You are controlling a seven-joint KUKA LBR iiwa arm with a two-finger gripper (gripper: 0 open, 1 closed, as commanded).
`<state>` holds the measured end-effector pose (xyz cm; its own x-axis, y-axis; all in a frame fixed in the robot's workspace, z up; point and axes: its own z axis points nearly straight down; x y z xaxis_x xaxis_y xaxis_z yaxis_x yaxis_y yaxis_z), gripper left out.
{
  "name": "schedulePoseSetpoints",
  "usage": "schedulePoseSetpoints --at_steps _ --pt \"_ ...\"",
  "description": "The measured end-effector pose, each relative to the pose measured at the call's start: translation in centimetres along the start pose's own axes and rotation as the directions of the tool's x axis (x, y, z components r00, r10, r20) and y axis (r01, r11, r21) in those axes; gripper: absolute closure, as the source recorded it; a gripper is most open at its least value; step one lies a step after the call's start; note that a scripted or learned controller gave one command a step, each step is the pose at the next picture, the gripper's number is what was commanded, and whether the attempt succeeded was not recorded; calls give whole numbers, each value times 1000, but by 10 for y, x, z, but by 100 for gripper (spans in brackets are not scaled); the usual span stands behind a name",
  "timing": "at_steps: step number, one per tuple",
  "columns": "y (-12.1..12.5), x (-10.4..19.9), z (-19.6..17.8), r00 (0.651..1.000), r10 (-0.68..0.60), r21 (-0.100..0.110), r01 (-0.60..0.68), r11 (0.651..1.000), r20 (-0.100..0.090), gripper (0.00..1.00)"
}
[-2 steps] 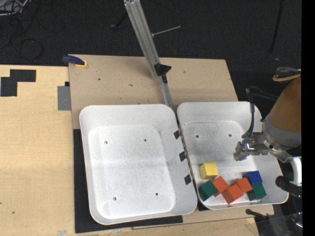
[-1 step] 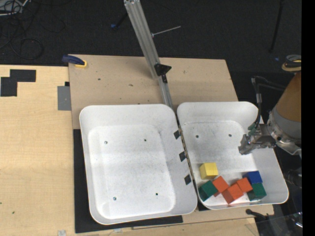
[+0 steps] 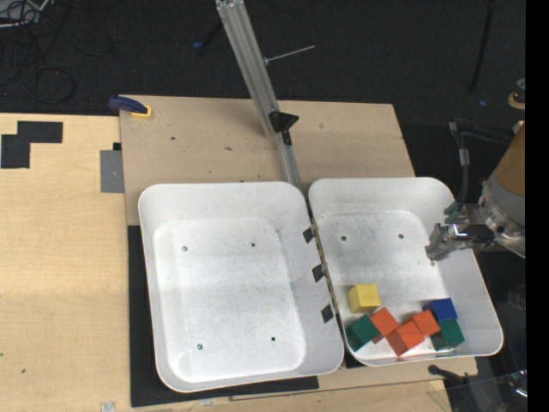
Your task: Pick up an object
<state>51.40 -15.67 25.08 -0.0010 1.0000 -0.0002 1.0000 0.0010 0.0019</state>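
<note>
Several blocks huddle in the right bin's (image 3: 403, 197) near corner, so my pincer (image 3: 443, 240), hovering above its right wall with nothing in it, its opening unclear, should descend on the separate yellow block (image 3: 364, 296)

Bench (image 3: 214, 140) — two white bins (image 3: 232, 359) side by side

Arm enters from the right edge — wrist low, roughly level. Gripper (image 3: 439, 240) points left; finger spacing too small to resolve.
</note>
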Motion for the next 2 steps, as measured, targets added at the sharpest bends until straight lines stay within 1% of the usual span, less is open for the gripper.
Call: schedulePoseSetpoints --at_steps 1,2 --pt "10 50 8 1000 -3 5 3 1000 -3 100" --pt "28 100 21 1000 -4 7 4 1000 -3 100"
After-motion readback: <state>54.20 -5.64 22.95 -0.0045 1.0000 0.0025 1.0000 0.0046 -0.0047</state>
